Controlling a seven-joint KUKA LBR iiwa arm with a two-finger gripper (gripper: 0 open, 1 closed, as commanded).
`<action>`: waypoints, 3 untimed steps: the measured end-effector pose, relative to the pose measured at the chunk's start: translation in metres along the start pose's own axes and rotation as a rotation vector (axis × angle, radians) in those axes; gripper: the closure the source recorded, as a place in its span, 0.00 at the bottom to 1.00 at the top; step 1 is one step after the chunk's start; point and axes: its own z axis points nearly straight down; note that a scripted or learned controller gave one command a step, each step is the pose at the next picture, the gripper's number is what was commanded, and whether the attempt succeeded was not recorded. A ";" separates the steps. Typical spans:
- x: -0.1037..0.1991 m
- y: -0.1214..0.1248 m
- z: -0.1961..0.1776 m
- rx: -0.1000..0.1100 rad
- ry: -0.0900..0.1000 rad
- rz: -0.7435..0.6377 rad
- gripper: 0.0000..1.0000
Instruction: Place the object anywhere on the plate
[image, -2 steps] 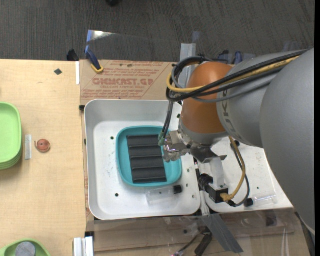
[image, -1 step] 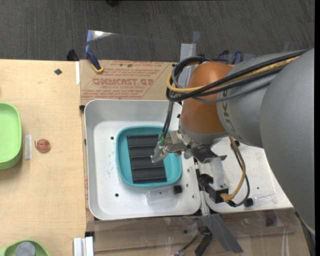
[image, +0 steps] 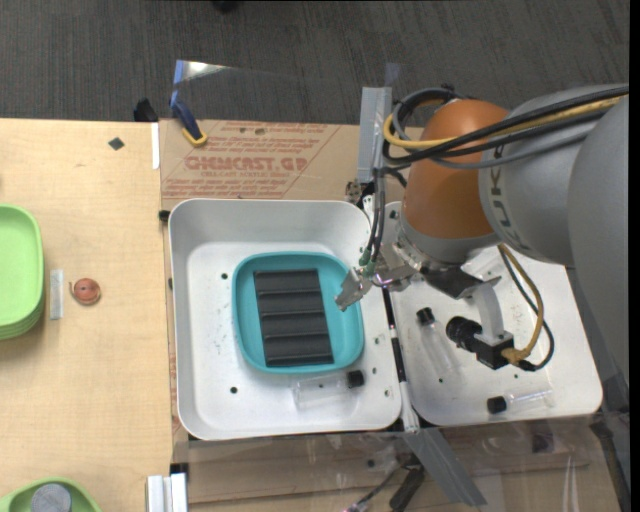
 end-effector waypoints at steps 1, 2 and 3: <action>-0.058 -0.008 -0.025 -0.001 0.000 -0.061 0.00; -0.090 -0.022 -0.096 -0.001 0.000 -0.061 0.00; -0.136 -0.021 -0.200 -0.001 0.000 -0.096 0.00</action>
